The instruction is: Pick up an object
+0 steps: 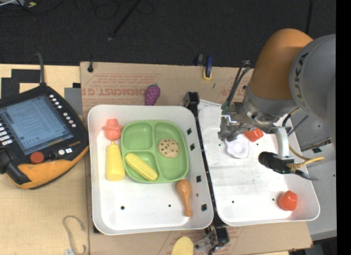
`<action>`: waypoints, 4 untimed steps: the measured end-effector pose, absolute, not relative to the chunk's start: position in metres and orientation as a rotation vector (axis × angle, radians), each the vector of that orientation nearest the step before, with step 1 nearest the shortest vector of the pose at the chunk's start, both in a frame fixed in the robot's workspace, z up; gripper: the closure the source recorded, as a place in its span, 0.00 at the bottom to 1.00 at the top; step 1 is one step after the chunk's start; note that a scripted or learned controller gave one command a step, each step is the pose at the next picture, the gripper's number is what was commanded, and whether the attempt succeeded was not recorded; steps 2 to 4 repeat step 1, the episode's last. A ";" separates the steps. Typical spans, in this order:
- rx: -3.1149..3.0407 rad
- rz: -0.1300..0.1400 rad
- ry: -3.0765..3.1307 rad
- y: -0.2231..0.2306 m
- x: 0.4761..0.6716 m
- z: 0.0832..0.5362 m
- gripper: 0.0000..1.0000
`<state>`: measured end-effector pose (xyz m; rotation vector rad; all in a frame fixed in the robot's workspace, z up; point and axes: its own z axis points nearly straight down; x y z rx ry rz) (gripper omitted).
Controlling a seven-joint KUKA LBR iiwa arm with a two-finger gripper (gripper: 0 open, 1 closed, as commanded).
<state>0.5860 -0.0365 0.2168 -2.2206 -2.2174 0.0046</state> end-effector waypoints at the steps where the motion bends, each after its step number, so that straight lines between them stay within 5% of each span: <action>1: -2.221 0.001 -2.220 -0.046 0.587 0.233 1.00; 4: -2.221 0.001 -2.220 -0.046 0.587 0.233 1.00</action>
